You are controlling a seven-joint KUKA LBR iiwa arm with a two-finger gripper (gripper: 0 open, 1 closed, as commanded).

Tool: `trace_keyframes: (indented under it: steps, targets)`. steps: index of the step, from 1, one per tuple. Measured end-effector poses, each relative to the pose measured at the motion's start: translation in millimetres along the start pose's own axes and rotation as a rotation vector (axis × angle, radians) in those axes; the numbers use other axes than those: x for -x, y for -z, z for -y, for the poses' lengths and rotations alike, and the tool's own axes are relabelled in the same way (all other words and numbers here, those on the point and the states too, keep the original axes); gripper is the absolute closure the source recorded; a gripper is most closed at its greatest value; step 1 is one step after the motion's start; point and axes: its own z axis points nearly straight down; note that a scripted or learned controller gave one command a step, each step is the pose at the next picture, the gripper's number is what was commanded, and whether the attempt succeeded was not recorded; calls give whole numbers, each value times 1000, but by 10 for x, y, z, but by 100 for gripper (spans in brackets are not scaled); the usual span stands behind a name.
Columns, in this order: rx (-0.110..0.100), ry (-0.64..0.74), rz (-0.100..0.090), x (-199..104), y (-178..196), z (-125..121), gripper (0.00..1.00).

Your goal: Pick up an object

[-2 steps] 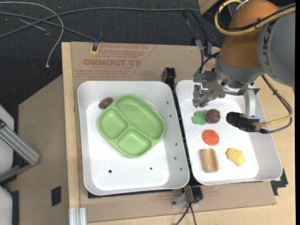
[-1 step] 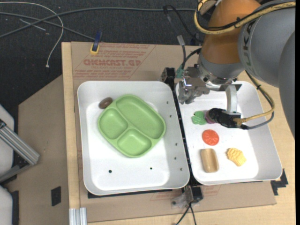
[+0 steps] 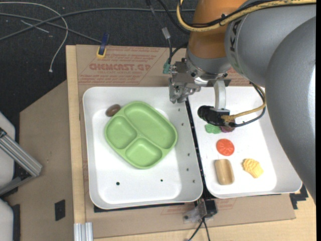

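Observation:
My gripper hangs at the back of the bench, over the far right corner of the left bin, close to the divider between the bins. Nothing shows in it. A green divided plate lies in the left bin, with a small brown piece beside its far left corner. The right bin holds a green leafy piece, a purple piece, a red-orange round piece, a tan loaf-like piece and a yellow piece.
The grey arm with its orange band covers the upper right of the view and the back of the right bin. A black connector on a yellow cable hangs just above the green and purple pieces. Cardboard lies under both bins.

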Motion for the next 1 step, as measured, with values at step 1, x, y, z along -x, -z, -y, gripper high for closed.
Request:
trace_keyframes:
  steps: [1]
  targets:
    - [-2, -2, 0, 16, 1, 9, 0]
